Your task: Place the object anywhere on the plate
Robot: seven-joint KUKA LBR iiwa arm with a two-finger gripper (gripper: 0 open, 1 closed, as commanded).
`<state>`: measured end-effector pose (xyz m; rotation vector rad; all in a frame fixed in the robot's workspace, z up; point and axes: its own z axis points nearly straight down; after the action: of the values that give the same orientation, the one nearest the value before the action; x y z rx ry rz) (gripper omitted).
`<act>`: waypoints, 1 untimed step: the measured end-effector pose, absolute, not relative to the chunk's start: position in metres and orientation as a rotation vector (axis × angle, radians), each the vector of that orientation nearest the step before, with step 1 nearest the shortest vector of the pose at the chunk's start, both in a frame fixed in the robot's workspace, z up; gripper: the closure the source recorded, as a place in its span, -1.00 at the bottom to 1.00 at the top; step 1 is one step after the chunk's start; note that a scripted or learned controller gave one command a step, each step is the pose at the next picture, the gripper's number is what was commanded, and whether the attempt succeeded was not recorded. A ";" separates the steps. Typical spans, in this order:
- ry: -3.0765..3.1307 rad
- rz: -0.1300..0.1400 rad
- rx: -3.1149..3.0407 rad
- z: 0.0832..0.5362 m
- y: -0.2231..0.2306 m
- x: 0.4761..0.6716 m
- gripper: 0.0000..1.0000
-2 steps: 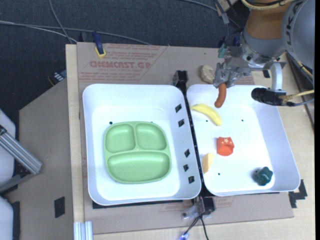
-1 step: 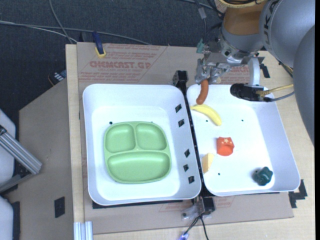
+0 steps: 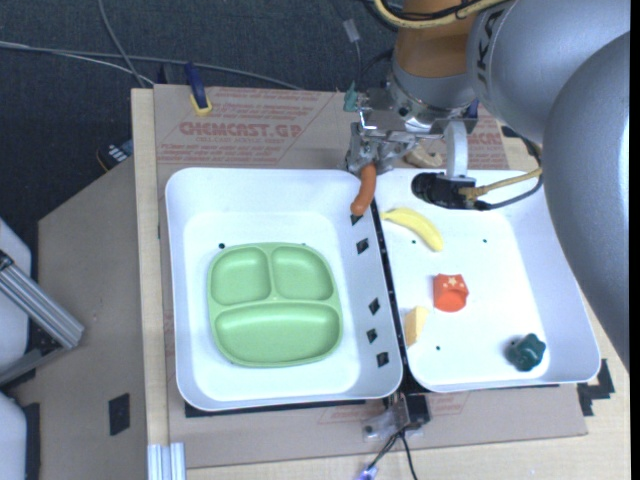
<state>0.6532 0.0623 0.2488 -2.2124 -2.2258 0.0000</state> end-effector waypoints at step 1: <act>-2.226 -0.001 -2.216 0.236 0.103 0.658 1.00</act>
<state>0.6576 0.1034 0.2363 -2.2158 -2.2256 -0.0005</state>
